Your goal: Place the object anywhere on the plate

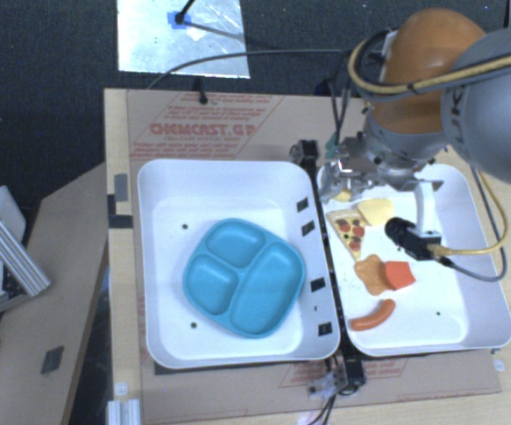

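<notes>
Nearest me, along the front of the bench, two shallow white bins sit side by side on a sheet of cardboard [228, 118].

Left bin [162, 237]: one blue plate [243, 277] with three compartments, lying tilted near the middle. I see nothing resting on it.

Right bin [476, 317]: I count five toy food pieces. One sausage [372, 315] lies closest to the front. Behind it sit one tan piece [370, 274] and one orange-red block [399, 275], touching each other. Further back lies one pizza slice [351, 231], and just beside it one pale yellow cheese wedge [375, 211].

My arm's gripper [348, 173] hangs over the back left corner of the right bin, near the divider between the bins. Whether it is released or clenched I cannot tell; the wrist hides it. A black cable connector [406, 235] hangs over the right bin.
</notes>
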{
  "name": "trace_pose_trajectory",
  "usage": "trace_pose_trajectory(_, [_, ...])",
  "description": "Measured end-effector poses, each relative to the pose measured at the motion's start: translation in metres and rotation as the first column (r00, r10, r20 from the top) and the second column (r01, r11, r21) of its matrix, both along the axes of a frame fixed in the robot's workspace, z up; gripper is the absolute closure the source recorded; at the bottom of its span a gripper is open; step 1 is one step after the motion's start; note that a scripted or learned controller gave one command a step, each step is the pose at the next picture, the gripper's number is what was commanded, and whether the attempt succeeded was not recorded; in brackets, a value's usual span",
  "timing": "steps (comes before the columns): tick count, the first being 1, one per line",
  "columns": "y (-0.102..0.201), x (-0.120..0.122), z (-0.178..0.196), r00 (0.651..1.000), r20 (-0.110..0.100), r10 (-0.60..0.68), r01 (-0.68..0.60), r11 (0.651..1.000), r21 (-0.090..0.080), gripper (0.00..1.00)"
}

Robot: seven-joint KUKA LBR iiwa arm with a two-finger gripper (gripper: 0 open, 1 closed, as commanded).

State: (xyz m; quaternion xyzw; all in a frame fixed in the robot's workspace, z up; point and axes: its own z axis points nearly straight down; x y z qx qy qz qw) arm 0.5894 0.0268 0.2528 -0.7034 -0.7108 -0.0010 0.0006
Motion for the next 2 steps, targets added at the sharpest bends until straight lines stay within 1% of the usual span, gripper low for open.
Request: trace_pose_trajectory(2, [0.101, -0.012, -0.028, 1.000, -0.002, -0.001, 0.001, 1.000, -0.001, 1.00])
